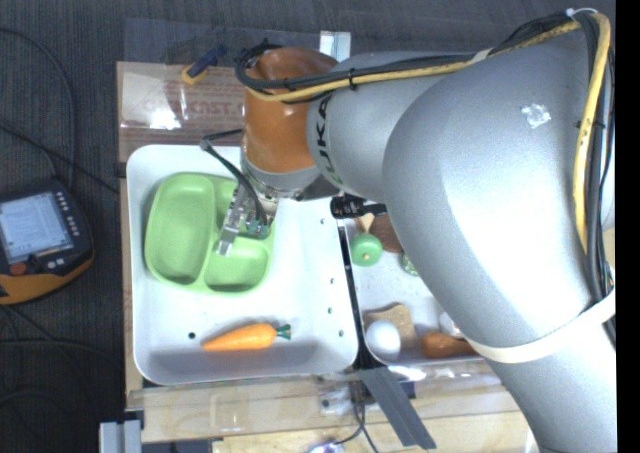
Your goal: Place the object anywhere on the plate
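Two white bins (300,356). One green plate (185,231) at nine o'clock, one carrot (240,338) at six. Gripper (238,231) over plate; opening and hold cannot be told.

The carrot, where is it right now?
The carrot lies in the left bin, near its front wall, below the green plate and apart from it. The pincer hangs over the plate.

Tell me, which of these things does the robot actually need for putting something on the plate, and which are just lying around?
Part of the job:
- green divided plate in the left bin
- gripper, over the plate
- carrot, the likely object, near the left bin's front edge

Just lying about:
- white egg, right bin
- small green ball, right bin
- handheld control pad on the floor
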